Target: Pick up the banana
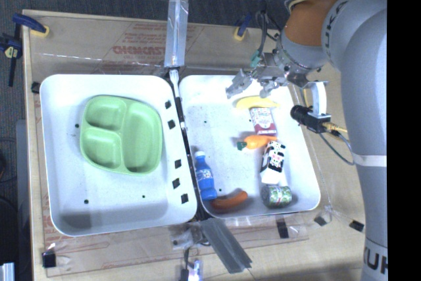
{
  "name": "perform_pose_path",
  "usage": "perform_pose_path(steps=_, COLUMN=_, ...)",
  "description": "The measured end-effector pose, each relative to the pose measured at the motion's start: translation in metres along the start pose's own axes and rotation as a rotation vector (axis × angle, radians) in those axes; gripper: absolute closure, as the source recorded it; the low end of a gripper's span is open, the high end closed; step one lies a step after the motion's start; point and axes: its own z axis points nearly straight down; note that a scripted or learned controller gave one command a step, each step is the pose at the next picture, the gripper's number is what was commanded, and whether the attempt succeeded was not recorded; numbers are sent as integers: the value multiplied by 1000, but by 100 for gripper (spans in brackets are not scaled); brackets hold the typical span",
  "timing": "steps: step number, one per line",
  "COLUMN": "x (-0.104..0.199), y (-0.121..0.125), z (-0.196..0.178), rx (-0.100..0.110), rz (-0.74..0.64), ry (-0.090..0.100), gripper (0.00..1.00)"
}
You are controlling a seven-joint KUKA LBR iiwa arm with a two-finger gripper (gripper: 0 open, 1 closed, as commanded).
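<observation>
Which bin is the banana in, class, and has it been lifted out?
Right bin, not lifted: the banana lies on its floor near the far wall, below the gripper.

Single fixed camera overhead, slanted down on both bins (105, 220).

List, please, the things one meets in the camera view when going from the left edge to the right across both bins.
Green divided plate → blue bottle → sausage → carrot → green can.
</observation>
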Motion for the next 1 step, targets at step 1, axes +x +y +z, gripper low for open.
perform_pose_path(steps=1, x=-27, y=27, z=107, rx=-14, rz=-133, ry=-4, gripper=0)
